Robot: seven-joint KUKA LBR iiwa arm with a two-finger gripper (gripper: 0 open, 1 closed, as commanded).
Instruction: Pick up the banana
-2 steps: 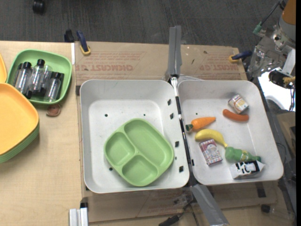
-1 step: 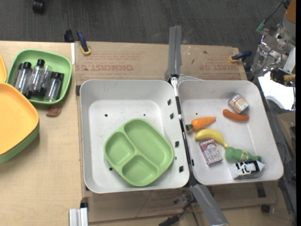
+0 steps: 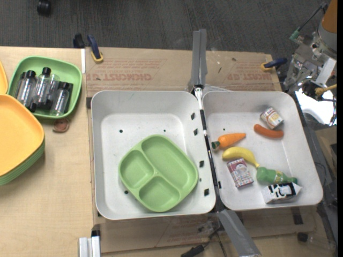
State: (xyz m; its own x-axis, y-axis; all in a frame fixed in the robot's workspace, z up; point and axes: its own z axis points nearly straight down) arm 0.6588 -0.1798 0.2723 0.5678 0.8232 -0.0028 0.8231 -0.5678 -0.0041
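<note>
On the cardboard-covered bench (image 3: 161, 68), two white bins (image 3: 107, 111) sit beside grey carpet (image 3: 161, 9).

Banana (image 3: 239, 154) is seen lying in right bin (image 3: 300, 114), just below carrot (image 3: 231, 140), beside red carton (image 3: 240, 173). Sausage (image 3: 268, 132), small can (image 3: 271, 117), green bottle (image 3: 272, 175) and black-white carton (image 3: 281, 192) are spread nearby. Green divided tray (image 3: 157, 172) is set in left bin (image 3: 107, 116). Gripper (image 3: 303, 68) is parked top right, outside bins.
</note>
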